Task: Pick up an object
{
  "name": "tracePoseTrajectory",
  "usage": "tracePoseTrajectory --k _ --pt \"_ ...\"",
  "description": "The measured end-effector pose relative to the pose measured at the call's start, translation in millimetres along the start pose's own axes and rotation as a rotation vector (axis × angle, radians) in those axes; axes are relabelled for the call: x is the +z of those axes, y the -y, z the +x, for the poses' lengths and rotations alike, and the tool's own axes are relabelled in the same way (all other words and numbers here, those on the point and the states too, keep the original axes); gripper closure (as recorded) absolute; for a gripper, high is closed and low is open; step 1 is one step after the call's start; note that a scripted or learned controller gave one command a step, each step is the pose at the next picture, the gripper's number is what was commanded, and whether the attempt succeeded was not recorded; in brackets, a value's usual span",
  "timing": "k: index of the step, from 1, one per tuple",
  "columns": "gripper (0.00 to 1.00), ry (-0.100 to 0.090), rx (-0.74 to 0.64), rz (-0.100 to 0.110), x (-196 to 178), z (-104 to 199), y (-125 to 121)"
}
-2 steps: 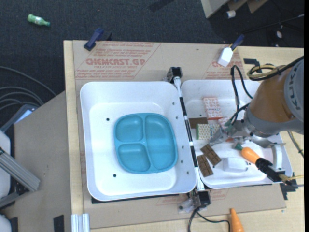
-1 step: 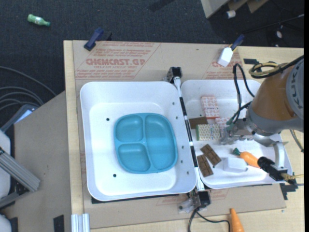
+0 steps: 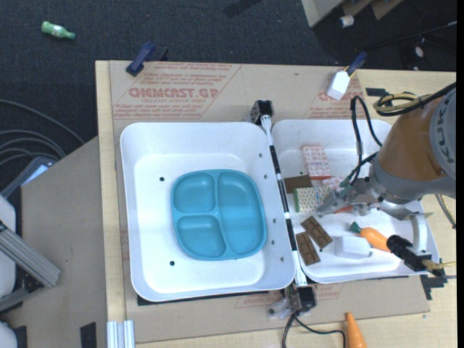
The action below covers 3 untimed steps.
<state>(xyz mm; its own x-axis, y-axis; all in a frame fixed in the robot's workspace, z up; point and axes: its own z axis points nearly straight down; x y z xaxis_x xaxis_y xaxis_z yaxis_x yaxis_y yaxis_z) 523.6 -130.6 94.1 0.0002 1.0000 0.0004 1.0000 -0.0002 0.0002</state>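
The tool [image 3: 330,203] sits low among crowded items in the right bin [image 3: 377,268]; I cannot tell its state. It could snag 2 brown blocks [image 3: 313,239] together, or slip.

The arm [image 3: 428,147] enters from the right edge of the camera view, its grey casing showing at the upper right and the broad orange band [image 3: 404,154] wrapping the segment just above the wrist. From that band the wrist narrows into a grey metal section that angles down and toward the left. The gripper [image 3: 325,206] extends from the wrist at a low slant, pointing left, its tip well below the orange band. A black cable [image 3: 357,133] loops up from the wrist area and arcs over the band. The fingers are too small and blurred to make out separately.
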Motion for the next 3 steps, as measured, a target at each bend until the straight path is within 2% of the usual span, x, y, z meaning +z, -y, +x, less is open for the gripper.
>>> tracePoseTrajectory --k 1,2,3 --pt "1.0 0.0 0.0 -0.001 -9.8 0.2 -0.3" --pt "0.0 0.0 0.0 -0.001 -9.7 0.2 -0.2" --pt "0.0 0.0 0.0 0.0 9.3 16.1 5.7"
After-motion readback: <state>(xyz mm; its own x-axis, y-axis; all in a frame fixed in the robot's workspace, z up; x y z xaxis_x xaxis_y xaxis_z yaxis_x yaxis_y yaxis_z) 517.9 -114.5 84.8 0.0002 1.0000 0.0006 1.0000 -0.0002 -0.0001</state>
